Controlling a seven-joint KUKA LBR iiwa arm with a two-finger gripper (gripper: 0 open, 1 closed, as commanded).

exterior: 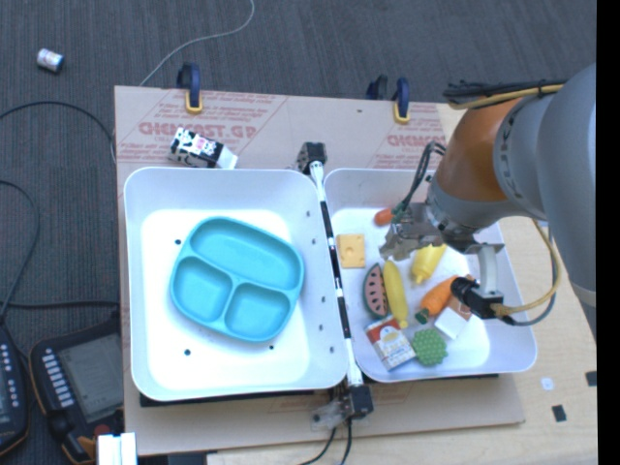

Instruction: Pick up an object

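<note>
Toy food, including a yellow corn cob (394, 290), fills the right bin (513, 356); the gripper's (405, 241) state is unclear.

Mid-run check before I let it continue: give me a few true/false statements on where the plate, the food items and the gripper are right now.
1. The blue divided plate lies in the left bin. True.
2. The toy corn cob lies on the plate. False: it lies in the right bin, beside the watermelon slice.
3. The gripper hangs over the right bin. True.
4. The cheese slice sits outside both bins. False: it is in the right bin, near the divider.
5. The carrot lies in the right bin. True.
</note>
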